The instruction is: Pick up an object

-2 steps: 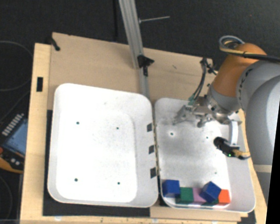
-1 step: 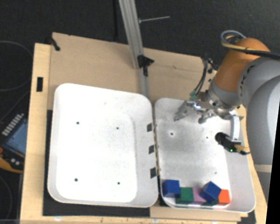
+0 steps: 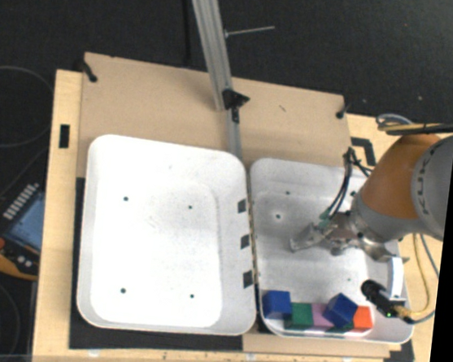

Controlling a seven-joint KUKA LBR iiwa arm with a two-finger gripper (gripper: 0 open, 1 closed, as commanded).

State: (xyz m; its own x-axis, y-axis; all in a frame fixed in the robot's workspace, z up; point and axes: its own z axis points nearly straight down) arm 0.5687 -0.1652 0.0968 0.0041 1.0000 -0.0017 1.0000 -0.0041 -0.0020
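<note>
My gripper point(image 3: 299, 242) hangs over the middle of the right bin point(image 3: 292, 184), its metal fingers pointing left and low over the bin floor. No object shows between them. Along the bin's front wall lie several small blocks: a blue block point(image 3: 278, 303), a green block point(image 3: 301, 315), a pink block point(image 3: 321, 317), a second blue block point(image 3: 342, 310) and an orange block point(image 3: 363, 317). All the blocks are in front of the gripper and apart from it.
The left bin point(image 3: 163, 234) sits beside the right one on a brown board. A metal pole point(image 3: 218, 52) slants down from the top to the gap between the bins. Cables and a hand-held pendant point(image 3: 16, 228) lie off the bench at the left.
</note>
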